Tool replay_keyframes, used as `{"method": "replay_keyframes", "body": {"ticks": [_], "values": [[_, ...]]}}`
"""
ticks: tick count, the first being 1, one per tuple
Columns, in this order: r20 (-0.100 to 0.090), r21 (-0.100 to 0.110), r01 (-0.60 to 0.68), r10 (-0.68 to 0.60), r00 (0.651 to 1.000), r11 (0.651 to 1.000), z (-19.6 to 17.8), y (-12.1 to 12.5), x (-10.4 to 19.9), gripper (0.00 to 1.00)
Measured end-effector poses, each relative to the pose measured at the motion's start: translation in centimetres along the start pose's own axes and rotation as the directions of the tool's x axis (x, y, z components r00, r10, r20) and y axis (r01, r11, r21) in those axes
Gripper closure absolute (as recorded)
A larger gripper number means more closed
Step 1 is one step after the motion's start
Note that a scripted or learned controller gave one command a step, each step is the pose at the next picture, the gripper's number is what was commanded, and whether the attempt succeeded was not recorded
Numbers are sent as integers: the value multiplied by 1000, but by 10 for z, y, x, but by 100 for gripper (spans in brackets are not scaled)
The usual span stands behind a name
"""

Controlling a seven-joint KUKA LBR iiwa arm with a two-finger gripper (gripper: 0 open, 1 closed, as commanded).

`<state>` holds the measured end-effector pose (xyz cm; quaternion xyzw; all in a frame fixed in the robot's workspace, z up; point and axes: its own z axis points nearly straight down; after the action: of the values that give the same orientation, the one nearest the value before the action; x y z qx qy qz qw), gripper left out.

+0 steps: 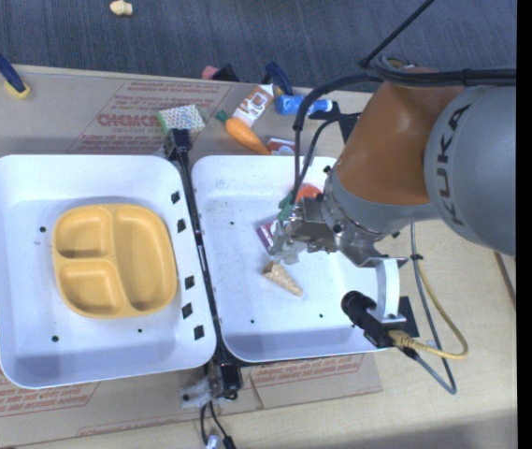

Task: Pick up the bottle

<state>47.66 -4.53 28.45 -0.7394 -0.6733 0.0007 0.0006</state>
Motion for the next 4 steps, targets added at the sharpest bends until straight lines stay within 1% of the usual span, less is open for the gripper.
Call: {"method": "replay_keyframes", "body": {"ticks": [1, 2, 3, 4], "values": [[0, 4, 134, -134, 991, 991, 64, -7, 61, 100], [0, 6, -177, 177, 984, 984, 93, -6, 56, 100], [1, 3, -469, 469, 883, 883, 93, -7, 63, 100], [0, 3, -391, 391, 920, 920, 78, -9, 93, 100]]}}
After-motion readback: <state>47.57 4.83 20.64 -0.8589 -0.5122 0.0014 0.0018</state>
